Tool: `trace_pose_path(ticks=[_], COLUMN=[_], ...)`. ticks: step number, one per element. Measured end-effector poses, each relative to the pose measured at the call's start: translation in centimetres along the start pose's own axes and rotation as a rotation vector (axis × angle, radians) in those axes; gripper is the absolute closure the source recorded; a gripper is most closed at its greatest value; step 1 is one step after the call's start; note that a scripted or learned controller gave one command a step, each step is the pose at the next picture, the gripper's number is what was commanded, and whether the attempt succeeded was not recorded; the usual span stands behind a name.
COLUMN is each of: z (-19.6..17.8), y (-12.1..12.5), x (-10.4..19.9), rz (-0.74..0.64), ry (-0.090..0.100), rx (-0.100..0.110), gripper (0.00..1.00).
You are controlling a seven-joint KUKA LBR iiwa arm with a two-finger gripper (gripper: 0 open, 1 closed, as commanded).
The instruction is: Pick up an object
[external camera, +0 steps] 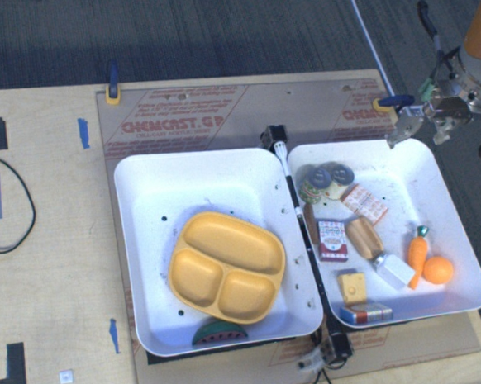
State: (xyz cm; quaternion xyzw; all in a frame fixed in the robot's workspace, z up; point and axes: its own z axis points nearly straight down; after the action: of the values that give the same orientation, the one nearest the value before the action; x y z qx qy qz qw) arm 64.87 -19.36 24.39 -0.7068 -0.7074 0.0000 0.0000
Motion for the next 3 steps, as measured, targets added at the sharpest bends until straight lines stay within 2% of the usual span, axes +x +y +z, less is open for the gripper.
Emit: trace_pose_path(ticks=[1,2,3], z=[11.4,15.8,14.6], y=[1.7,-1.4,-1.2], x=[1.6,7.0,7.0], rz=[0.0,0.0,0.0], ry=[-0.002,-0.001,-0.002], rx=[-0.004,-0.002,-0.008], gripper=[0.0,0.0,1.0])
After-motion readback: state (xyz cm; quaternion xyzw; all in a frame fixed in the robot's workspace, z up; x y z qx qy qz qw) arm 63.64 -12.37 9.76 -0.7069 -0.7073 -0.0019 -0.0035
